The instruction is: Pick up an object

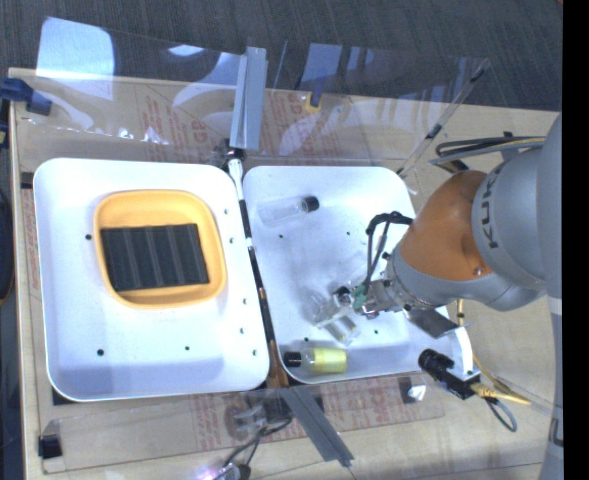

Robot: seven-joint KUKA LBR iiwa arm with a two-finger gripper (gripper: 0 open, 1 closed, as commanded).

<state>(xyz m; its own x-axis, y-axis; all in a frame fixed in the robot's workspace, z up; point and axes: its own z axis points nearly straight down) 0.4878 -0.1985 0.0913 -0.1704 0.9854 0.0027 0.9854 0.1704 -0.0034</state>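
Yellow bottle (324,359) at right bin (274,268) front edge | gripper (346,313) mid-bin

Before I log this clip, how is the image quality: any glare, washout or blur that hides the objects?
Camera view: glare streaks the clear panel behind the bins; the right bin is bright enough that the clear item near the gripper barely separates from it; the small vial is faint too. The yellow bottle and orange tray read clearly.

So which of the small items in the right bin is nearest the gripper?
The crumpled clear piece just left of the gripper; the yellow cylinder and clear vial lie farther off.
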